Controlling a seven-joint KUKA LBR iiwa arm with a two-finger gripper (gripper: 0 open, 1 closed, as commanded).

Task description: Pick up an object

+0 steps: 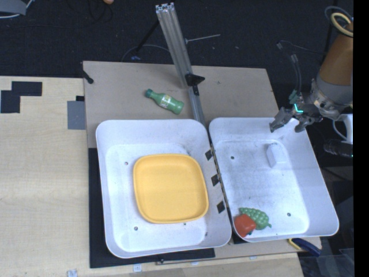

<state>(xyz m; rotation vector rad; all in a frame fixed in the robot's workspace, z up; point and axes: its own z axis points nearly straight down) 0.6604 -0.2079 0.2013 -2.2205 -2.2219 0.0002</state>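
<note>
Looking down from above, two white bins sit side by side on a brown board. The left bin (pixel 115 154) has a big yellow plate (pixel 170 187) lying flat in its middle, with a strip of bare white floor all around it. The right bin (pixel 311 178) has lots of open floor. A small white block (pixel 273 154) lies near its far side, hard to see against the white. Down at the near left corner, a red and green toy fruit (pixel 249 221) sits close to the wall between the two bins, just beside the near rim.

The gripper (pixel 286 122) hangs over the far right corner of the right bin, right by the rim. Its two fingers are spread apart and pinch nothing. The white block is near it, and the toy fruit is well apart from it, across the bin.

Outside the bins, a green bottle (pixel 165 101) lies on its side on the board, beyond the left bin. A metal bar (pixel 180 51) slants down toward the gap between the bins.
</note>
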